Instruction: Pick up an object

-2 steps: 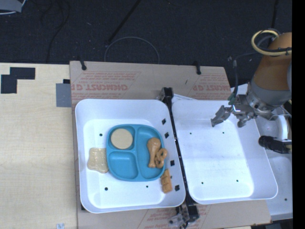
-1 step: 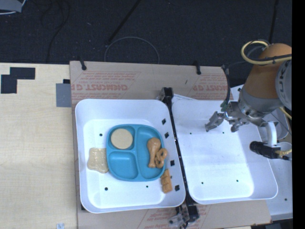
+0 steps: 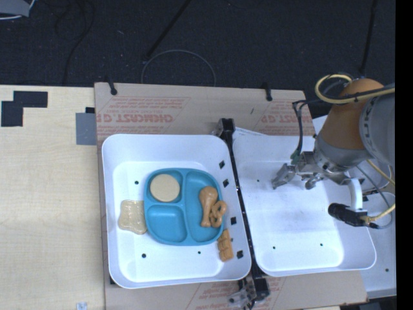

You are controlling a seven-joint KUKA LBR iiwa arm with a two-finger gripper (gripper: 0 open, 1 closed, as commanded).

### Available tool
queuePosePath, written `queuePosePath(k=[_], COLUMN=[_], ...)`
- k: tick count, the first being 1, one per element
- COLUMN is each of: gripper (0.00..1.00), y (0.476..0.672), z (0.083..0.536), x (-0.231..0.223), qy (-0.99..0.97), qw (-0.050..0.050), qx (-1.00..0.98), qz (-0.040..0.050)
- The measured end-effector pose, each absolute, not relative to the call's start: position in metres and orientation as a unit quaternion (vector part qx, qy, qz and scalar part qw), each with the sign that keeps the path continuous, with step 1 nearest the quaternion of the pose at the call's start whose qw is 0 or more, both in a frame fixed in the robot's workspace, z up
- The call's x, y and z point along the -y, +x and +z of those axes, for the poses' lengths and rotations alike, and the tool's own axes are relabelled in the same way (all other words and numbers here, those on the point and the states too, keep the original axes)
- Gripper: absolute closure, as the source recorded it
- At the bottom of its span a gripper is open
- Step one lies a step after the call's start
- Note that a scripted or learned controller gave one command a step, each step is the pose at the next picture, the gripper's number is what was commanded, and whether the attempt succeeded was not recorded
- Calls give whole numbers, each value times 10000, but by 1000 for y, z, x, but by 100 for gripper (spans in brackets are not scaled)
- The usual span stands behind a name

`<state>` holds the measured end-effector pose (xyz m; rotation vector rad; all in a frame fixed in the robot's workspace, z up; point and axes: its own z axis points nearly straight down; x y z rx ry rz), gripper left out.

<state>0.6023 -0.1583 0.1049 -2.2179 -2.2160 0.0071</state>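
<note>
Rightward, fingers (image 3: 295,176) spread open, holding nothing, above right bin (image 3: 290,250) bare floor

Cardboard sheet (image 3: 169,112) under bins: red printed lettering, upside down and mirrored, not legibly readable. Further red print at bottom edge, illegible.

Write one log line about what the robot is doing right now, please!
stage: reaching | gripper: over right bin, holding nothing | left bin: blue tray, round cookie, pretzel, toast piece
</note>
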Motion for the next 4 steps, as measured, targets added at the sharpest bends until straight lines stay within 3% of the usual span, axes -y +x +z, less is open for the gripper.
queuePosePath(k=[1,3,4], gripper=[100,100,100], y=[603,606,607], z=[119,234,270], x=[159,176,177], qy=[-7082,-7066,-7067], qw=[18,-18,-7], qx=[7061,7076,7075], qz=[11,-8,-5])
